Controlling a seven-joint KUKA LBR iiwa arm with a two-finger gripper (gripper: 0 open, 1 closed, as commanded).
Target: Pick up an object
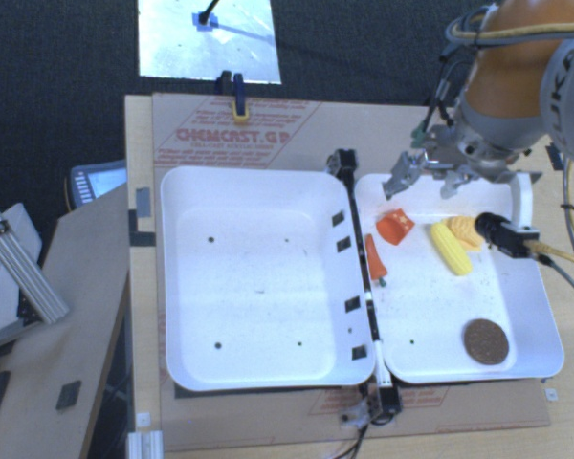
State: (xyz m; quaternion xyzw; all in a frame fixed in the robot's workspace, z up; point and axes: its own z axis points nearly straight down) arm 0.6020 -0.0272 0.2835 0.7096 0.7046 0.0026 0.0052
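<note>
**Gripper spread above right bin, nothing held**

We see the gripper (424, 182) spread wide, holding nothing, hovering over the right bin (531, 338) back edge. Red piece (395, 227) just below it; corn (451, 247), carrot (374, 259), brown disc (485, 341) inside. Cardboard (231, 134) reads "CHEMCAST".

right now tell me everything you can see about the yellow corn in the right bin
The corn cob is a short yellow piece with a ribbed, kernel-like surface that looks like toy plastic. It lies flat on the floor of the right bin, in the far right part, tilted so one end points toward the bin's back. Its far end touches a smaller yellow-orange item. The red-orange piece sits apart to its left. The hand hangs above and behind it, not touching it.
</note>
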